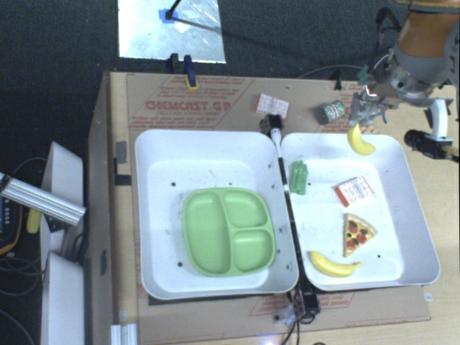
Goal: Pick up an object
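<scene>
We see the gripper (365, 115) closed on the top end of a small banana (359, 140), which hangs from its fingers over the far edge of the right bin (413, 214). In that bin lie a green toy (297, 177), a red-and-white packet (354, 190), a pizza slice (356, 233) and a second banana (333, 264). The left bin (158, 192) bears a green divided plate (228, 230).

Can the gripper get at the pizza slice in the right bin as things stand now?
Probably yes. The pizza slice lies flat with open floor around it, apart from the red packet and the banana. The gripper is at the bin's far edge.
</scene>
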`<action>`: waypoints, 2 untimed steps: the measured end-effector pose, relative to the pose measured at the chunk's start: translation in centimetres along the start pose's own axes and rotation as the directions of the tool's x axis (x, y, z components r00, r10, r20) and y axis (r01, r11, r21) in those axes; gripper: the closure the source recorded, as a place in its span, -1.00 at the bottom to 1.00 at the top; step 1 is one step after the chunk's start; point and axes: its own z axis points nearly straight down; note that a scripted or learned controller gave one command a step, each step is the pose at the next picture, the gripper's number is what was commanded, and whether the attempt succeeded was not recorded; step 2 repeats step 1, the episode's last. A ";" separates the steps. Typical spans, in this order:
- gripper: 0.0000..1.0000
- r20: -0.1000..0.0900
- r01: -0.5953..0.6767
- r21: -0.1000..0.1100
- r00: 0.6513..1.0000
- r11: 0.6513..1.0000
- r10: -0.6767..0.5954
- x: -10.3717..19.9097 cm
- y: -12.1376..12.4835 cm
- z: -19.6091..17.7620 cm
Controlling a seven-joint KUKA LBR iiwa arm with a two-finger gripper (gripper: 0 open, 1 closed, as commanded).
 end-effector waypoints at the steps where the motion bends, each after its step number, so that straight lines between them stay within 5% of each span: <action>1: 1.00 -0.003 0.001 0.007 1.000 1.000 -0.001 3.1 -4.7 6.3; 2: 1.00 -0.003 0.001 0.007 1.000 1.000 -0.001 3.1 -4.7 6.3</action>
